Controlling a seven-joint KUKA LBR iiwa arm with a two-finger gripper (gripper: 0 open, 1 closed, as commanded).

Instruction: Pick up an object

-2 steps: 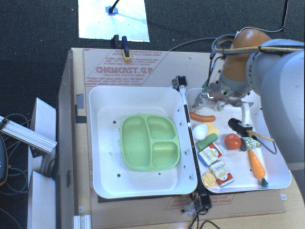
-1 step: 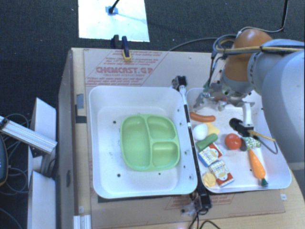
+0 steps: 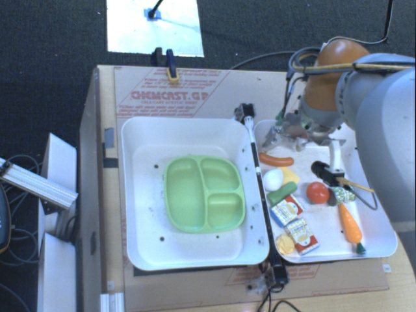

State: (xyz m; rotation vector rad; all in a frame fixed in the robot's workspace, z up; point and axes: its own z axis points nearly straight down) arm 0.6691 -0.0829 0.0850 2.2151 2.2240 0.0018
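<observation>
Camera view: the bench [image 3: 195, 90] carries two white bins, taken here left to right with the hot dog as the landmark.
Left bin [image 3: 140, 174]: it sits well left of the hot dog and holds a green divided plate [image 3: 204, 194] lying flat near its middle.
Hot dog [image 3: 276, 158]: it lies in the upper left part of the right bin [image 3: 383, 239], close to the wall the two bins share.
Other pieces: a white egg [image 3: 272, 177] lies just below the hot dog, a green piece [image 3: 283, 193] below that, then two small printed packs [image 3: 294, 221]; a red tomato [image 3: 317, 192] is below and right of the hot dog, and an orange carrot [image 3: 350, 223] lies further right and lower.
Jaws [image 3: 284, 135]: they hang just above the hot dog, at its upper right, near the bin's top edge. Their tips are a blur of dark metal, so I cannot tell whether they stand apart or together, and nothing is seen held.
Step in hand: my judgement is an approach or descent over the bin's upper left corner; no object is lifted.
Next move: it calls for lowering squarely over one piece, likely the hot dog, and closing across its narrow width without striking the bin wall.
Arm [image 3: 377, 103]: it reaches in from right of the hot dog, the orange band [image 3: 335, 70] above the wrist, the wrist bent downward into the bin.
</observation>
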